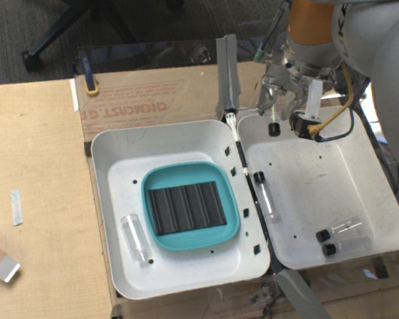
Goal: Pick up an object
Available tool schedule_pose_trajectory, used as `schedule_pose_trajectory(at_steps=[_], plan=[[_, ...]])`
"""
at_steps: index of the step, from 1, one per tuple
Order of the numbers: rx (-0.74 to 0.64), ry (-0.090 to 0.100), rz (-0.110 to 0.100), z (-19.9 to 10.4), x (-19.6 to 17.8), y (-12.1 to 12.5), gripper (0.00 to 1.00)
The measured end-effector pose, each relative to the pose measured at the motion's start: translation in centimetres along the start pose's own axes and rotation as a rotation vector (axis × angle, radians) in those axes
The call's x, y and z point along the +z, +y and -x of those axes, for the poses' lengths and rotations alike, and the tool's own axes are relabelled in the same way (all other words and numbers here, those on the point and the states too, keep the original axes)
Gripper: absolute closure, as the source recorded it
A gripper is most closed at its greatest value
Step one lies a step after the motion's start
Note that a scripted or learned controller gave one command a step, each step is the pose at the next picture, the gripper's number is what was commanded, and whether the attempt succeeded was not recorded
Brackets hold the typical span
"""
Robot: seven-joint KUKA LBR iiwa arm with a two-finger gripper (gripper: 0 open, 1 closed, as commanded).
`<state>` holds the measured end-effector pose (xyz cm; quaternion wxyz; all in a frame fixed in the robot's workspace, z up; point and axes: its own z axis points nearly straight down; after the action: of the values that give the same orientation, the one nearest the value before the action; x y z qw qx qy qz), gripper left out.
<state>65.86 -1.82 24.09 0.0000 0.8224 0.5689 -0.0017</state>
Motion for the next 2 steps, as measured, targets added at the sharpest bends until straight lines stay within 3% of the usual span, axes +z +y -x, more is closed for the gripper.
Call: schedule_pose_trajectory(at_steps=[1, 2], plan=[[0.140, 0.000, -0.001, 1.59, 0.22, 0.59, 1.00], [0.160, 0.000, 0.000, 2.37, 0.19, 0.88, 1.00]])
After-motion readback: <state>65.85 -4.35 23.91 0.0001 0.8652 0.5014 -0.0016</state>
